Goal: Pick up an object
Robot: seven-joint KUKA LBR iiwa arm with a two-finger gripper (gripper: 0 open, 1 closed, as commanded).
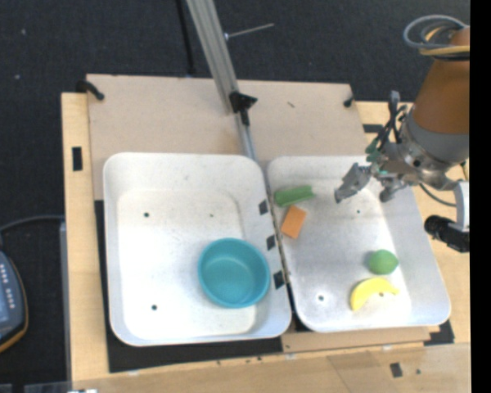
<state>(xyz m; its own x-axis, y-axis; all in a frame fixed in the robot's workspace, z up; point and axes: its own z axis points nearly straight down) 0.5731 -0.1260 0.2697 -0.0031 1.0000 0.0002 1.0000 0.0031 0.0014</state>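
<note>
While the gripper (367,184) hangs over the far part of the right bin (409,219) with its two fingers spread apart and nothing between them, four objects lie in that bin below it. One green cylinder (293,194) and one orange block (293,221) sit close together by the bin's left wall, well apart from one green ball (383,261) and one yellow banana (372,292), which lie just beside each other near the front right corner. The left bin (147,195) holds a single thing, one blue bowl (233,272), upright near its front right corner.
</note>
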